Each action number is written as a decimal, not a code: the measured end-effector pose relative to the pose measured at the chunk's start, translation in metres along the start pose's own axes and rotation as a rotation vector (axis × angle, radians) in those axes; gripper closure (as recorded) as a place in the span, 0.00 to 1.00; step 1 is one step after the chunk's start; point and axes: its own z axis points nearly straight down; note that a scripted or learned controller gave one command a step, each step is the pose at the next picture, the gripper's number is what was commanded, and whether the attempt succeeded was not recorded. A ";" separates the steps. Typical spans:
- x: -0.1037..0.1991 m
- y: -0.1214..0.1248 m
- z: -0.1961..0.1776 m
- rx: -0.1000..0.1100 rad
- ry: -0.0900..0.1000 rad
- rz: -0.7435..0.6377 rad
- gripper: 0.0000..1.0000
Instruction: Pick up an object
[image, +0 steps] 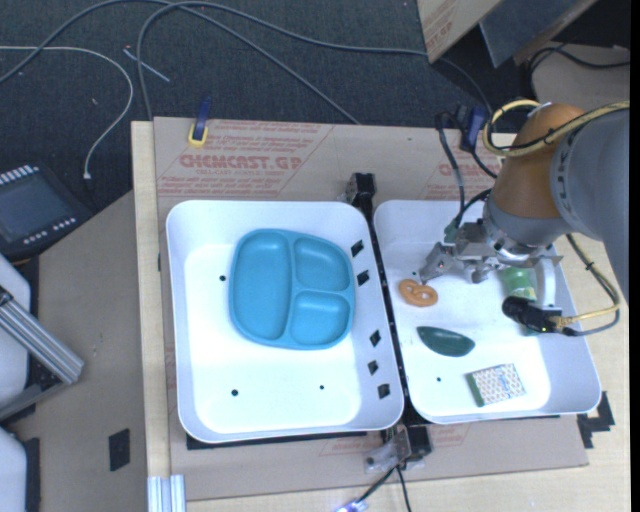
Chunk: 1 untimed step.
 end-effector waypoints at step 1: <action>0.000 0.002 -0.015 -0.007 0.000 0.000 1.00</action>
